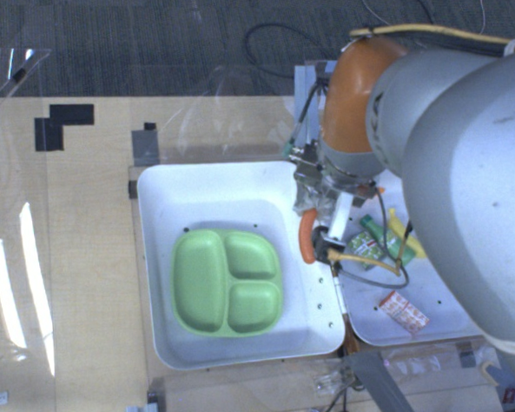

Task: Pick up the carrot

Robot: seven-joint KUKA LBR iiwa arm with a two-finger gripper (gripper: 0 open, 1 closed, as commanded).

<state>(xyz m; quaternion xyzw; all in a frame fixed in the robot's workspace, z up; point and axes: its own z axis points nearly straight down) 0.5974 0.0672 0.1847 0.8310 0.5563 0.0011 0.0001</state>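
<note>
The carrot (306,239) is a short orange piece standing nearly upright over the right wall of the left bin (160,250). Its top end is tucked between the fingers of my gripper (309,211), which is shut on it. The grey arm with its orange band comes in from the right and hides much of the right bin (369,324). The carrot's lower end hangs free above the wall between the two bins.
A green divided plate (227,281) lies in the middle of the left bin. In the right bin lie a green packet (368,237), a yellow item (407,239) and a red and white wrapper (403,309), all close under the wrist.
</note>
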